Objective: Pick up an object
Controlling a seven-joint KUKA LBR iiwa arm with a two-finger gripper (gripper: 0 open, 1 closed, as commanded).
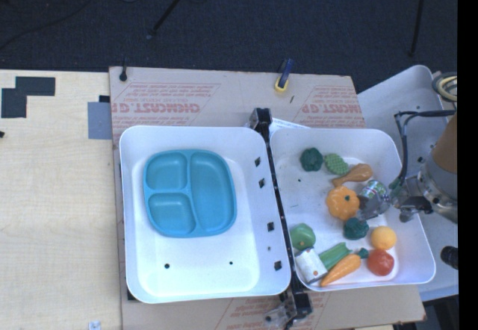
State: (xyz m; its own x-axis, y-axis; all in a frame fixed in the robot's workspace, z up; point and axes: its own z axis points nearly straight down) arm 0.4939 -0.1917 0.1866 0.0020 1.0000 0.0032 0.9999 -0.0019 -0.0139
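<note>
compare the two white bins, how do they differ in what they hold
The left bin holds one thing, a blue divided plate lying flat; the right bin holds many small toy foods, among them an orange pumpkin, a carrot and a red tomato. The gripper reaches into the right bin beside the pumpkin; the left bin has no arm over it. Both are shallow, white and side by side.

Grey arm (441, 198), orange band, black cable, metallic pincer (376, 195).
</note>
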